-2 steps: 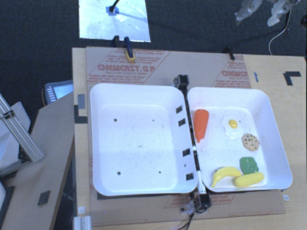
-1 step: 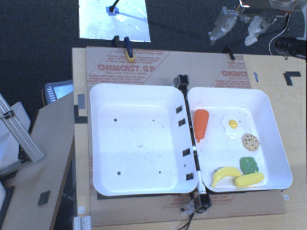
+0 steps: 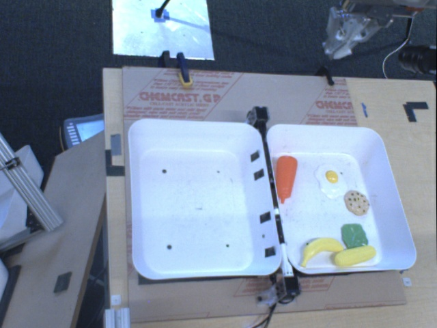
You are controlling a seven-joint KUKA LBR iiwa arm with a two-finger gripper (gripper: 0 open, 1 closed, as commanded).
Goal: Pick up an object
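The right bin [image 3: 382,149] holds several toy foods. An orange carrot [image 3: 285,177] lies by its left wall. A fried egg [image 3: 330,180] sits mid-bin, with a round cookie [image 3: 356,201] to its lower right. A green piece [image 3: 354,234] rests above a yellow banana [image 3: 318,249] and a second yellow piece [image 3: 355,255] at the front. My gripper [image 3: 341,36] hangs high at the top right, beyond the bins' far edge and well away from every object.
The left bin [image 3: 136,183] adjoins the right one along a black-clipped seam [image 3: 266,190]. A shiny metal plate [image 3: 162,19] lies at the back left. Cardboard [image 3: 205,94] underlies both bins. A cable [image 3: 399,50] trails at the far right.
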